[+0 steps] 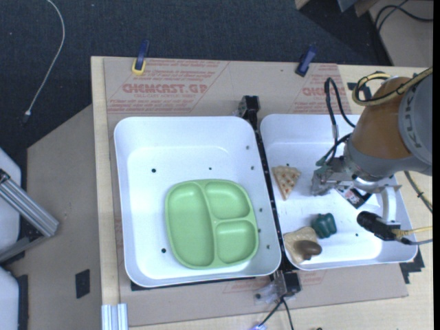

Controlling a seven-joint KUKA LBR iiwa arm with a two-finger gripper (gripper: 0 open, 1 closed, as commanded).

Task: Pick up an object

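Whether the gripper [324, 183] had its fingers apart or together was unclear, and beside the waffle wedge [285, 179] in the right bin [302, 130] it risked closing on nothing.

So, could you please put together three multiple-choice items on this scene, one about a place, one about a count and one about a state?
1. Where does the green divided plate lie?
A. In the left bin
B. In the right bin
C. On the cardboard outside the bins

2. How many compartments does the plate have?
A. Two
B. Three
C. Five

3. How does the dark green object stand relative to the gripper?
A. Clamped between its fingers
B. Lying on the floor of the right bin, apart from it
C. Stacked on the wedge-shaped tan piece

Answers:
1. A, since the plate rests on the left bin's floor.
2. B, since one long section sits beside two smaller ones.
3. B, since it lies below the gripper in the view, beside the tan lump, while the wedge-shaped tan piece lies separately, to the gripper's left in the view.
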